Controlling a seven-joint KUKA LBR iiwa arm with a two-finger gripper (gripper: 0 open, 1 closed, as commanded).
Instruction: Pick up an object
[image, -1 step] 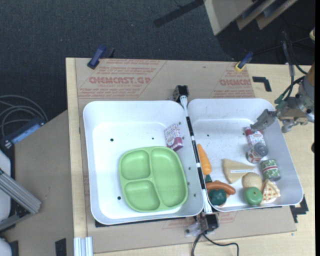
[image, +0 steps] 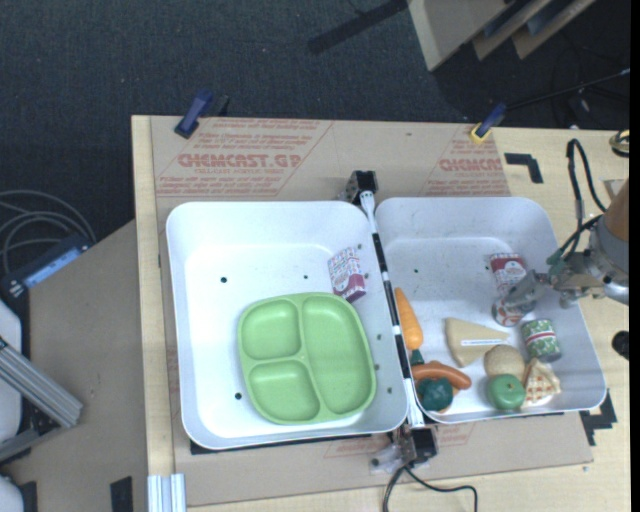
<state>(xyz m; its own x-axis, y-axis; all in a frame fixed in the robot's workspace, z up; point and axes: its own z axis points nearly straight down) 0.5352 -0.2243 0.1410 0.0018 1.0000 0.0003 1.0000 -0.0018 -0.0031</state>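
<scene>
Approach step: hand (image: 522, 292) low beside red can (image: 507, 272), grip state unclear. Next: centre over can, close, lift.

Small red-and-white labelled can (image: 508, 280), upright, right bin, near far-right wall, just above green-labelled can (image: 541, 339)

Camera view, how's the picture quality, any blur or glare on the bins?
Camera view: lighting is even and soft, with faint shadows along the white bins' walls; no strong glare. The green plate is sharp, while the gripper over the right bin looks slightly blurred.
</scene>
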